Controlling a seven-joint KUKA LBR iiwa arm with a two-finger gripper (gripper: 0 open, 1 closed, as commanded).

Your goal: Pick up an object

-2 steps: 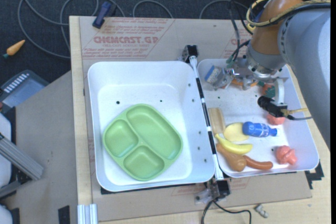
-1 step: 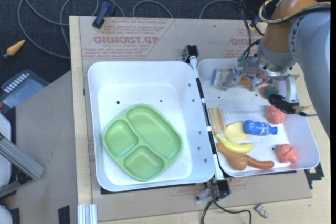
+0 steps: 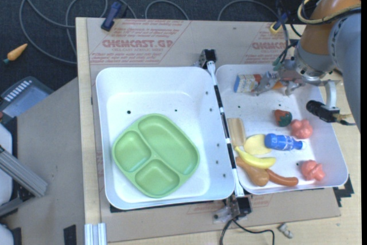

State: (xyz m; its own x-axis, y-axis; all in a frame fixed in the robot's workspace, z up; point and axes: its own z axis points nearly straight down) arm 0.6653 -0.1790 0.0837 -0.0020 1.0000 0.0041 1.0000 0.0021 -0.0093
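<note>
My gripper [image 3: 277, 84] is low at the back of the right bin [image 3: 338, 152], open, with one finger on each side of a small orange item [image 3: 277, 86]. I cannot tell whether the fingers touch it. A small white carton [image 3: 246, 83] lies just left of the gripper. Further forward in the same bin lie a red and green strawberry [image 3: 282, 117], a pink toy [image 3: 301, 128], a blue bottle [image 3: 284, 142], a yellow banana [image 3: 256, 161], a sausage [image 3: 281, 179] and a second pink toy [image 3: 312, 170].
The left bin [image 3: 114, 89] holds a green divided plate [image 3: 156, 155]. A beige block [image 3: 236, 129] lies along the right bin's left wall. A metal divider [image 3: 221, 117] joins the two bins. Cables lie on the dark floor behind the bench.
</note>
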